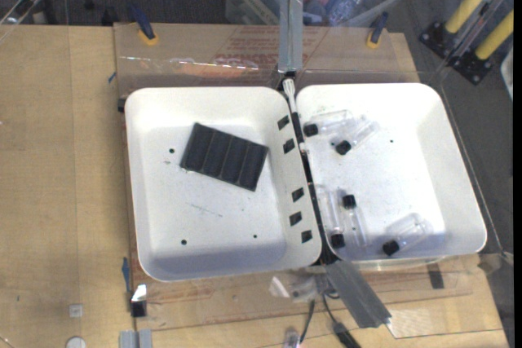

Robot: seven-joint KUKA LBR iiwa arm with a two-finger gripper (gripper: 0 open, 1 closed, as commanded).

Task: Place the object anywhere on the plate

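Evidently the task stood at its very start: nothing lay on the dark ridged plate [224, 156], and no object had been lifted. The plate was a flat, grooved slab, slightly skewed, on the floor of the left bin [134, 175]. I took it for the target only because nothing else on the desk [57, 175] looked like one.

The likely objects were clear vials with black caps, all well to the right of the plate, past the bin wall, in the right bin [457, 175]. One vial [351, 126] lay to the right of the plate and about level with its upper edge. A second vial [333, 212] lay to the right of the plate and nearer the camera than it. A third vial [405, 234] lay farthest from the plate, to its right and nearer the camera still. Their clear bodies blurred into the white floor, so I could not tell their exact count or how each one lay.

The step in hand, as I judged it, was choosing and picking a vial. How the fingers stood could not be told. The next move would call for a descent onto one vial, preferably at its dark cap. After that, a lift would have to clear both bin walls before the vial was carried leftward to the plate. A round, smooth vial might well roll or slip when pinched.
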